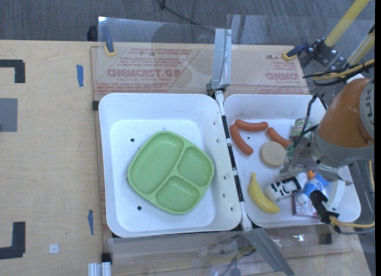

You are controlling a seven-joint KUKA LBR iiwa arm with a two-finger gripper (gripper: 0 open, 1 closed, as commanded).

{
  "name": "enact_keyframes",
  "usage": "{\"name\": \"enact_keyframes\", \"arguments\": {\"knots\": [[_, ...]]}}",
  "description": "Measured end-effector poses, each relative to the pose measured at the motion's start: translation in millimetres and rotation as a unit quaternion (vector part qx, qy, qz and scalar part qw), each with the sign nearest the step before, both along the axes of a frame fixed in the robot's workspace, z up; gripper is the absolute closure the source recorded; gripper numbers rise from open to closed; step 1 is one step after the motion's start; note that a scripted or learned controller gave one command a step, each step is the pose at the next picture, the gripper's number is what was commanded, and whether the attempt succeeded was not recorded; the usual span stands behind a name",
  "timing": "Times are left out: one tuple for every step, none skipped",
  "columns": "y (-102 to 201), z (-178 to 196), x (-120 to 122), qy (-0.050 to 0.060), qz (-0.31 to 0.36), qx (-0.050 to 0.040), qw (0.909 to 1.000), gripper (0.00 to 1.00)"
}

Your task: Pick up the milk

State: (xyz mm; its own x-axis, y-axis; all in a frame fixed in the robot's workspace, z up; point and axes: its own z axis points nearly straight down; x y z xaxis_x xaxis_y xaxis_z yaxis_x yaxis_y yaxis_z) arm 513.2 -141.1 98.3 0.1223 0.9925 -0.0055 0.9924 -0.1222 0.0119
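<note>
The milk [284, 188] is a small white carton with black patches. It lies on its side in the right bin [256, 103], near the front, just right of the banana [261, 194]. My gripper [296, 169] hangs low over the right bin, directly above and slightly behind the carton, close to its upper edge. The grey wrist and orange band [351, 114] reach in from the right and hide part of the bin's right side. I cannot make out whether the carton sits inside the gripper.
The right bin also holds two red sausages [250, 126], a third sausage [277, 136], a round tan bun [273, 154], a green can [297, 129], a blue-capped bottle [314, 184] and a pink packet [304, 207]. A green divided plate [171, 171] lies in the left bin [113, 120].
</note>
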Motion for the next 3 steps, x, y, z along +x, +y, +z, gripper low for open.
{"name": "enact_keyframes", "arguments": {"knots": [[-18.8,-8.8,49.0,0.005,0.053,0.0026,0.9986,1.00],[-21.3,-10.1,50.2,0.002,0.029,0.0031,0.9996,1.00],[-21.3,-11.0,49.9,0.003,0.029,0.0031,0.9996,0.00]]}}
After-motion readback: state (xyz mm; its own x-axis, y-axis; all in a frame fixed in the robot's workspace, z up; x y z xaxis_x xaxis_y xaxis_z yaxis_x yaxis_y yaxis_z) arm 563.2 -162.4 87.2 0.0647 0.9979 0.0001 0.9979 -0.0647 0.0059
